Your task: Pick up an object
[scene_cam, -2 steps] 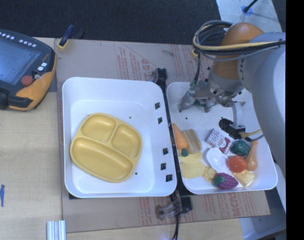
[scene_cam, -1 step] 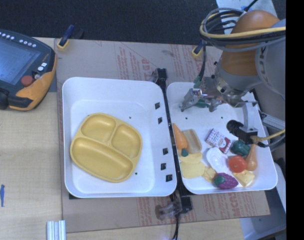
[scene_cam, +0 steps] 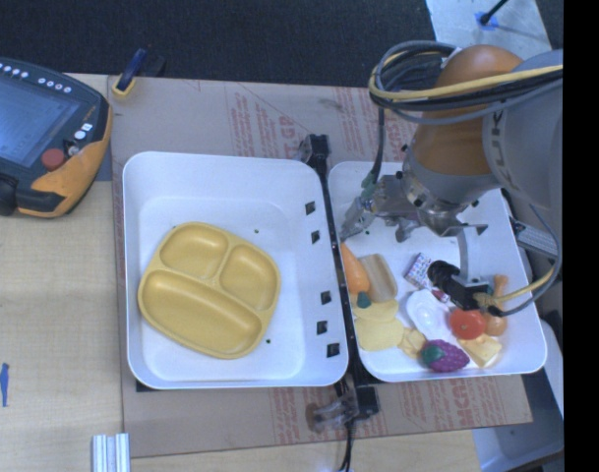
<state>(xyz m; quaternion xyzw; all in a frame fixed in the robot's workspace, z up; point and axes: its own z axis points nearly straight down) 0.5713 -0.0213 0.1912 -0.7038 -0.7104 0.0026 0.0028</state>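
**Inspector:** Where are the objects for picking?

**Assistant:** All are in the view's right bin (scene_cam: 397,370), crowded into its near half. An orange carrot (scene_cam: 354,268) lies along the left wall, with a tan block (scene_cam: 380,275) just beside it and a pale yellow piece (scene_cam: 378,327) below both. To their right are a small patterned packet (scene_cam: 417,266), a white piece (scene_cam: 427,313) and a red round item (scene_cam: 466,323). A purple cluster (scene_cam: 442,355) and a yellow wedge (scene_cam: 486,350) lie at the near edge.

**Inspector:** And the hand?

**Assistant:** The hand (scene_cam: 378,214) is over the bin's far left part, just beyond the carrot. I cannot tell whether it is open or closed.

**Inspector:** The other container?

**Assistant:** The left bin (scene_cam: 132,264) holds one yellow divided plate (scene_cam: 210,288), lying flat and tilted askew. A control pendant (scene_cam: 33,136) rests on the surface (scene_cam: 43,342), well apart at far left.
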